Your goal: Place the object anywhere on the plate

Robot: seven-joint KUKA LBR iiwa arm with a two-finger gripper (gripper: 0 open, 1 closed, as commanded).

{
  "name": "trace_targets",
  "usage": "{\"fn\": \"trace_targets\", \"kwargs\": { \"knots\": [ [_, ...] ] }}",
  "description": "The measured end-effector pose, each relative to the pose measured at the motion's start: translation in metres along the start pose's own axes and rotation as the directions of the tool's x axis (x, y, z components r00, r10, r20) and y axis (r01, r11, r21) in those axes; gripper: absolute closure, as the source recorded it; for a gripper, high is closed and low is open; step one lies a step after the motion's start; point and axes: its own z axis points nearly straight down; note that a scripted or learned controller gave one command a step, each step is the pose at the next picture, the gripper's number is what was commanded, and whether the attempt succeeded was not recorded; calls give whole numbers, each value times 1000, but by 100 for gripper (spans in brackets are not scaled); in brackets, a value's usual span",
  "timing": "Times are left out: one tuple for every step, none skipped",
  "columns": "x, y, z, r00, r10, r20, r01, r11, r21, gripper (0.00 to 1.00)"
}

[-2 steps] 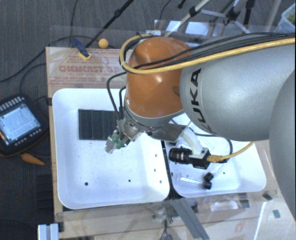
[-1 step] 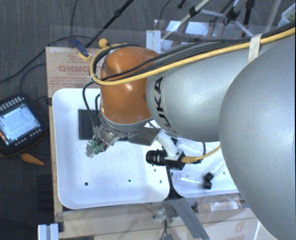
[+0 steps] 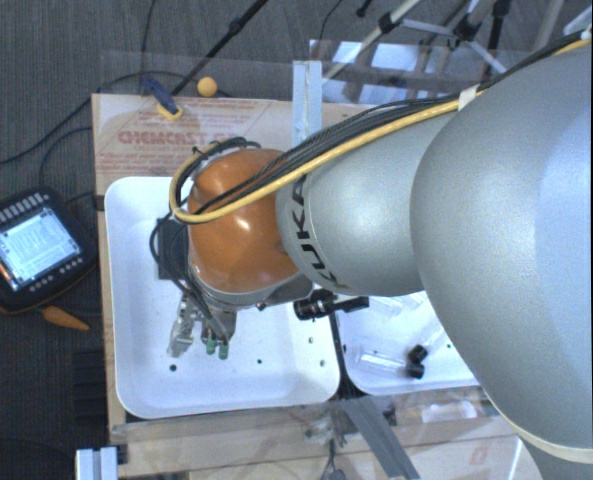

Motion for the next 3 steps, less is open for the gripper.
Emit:
{"fn": "trace_targets", "kwargs": {
  "knots": [
    [-33,18,-83,911,-412,4,412,911,-1,100],
    [-89,30,-68,815,-580,6,580,815,-1,100],
    [-148,43,-121,644,-765,10,765,644,0,100]
  ]
}}
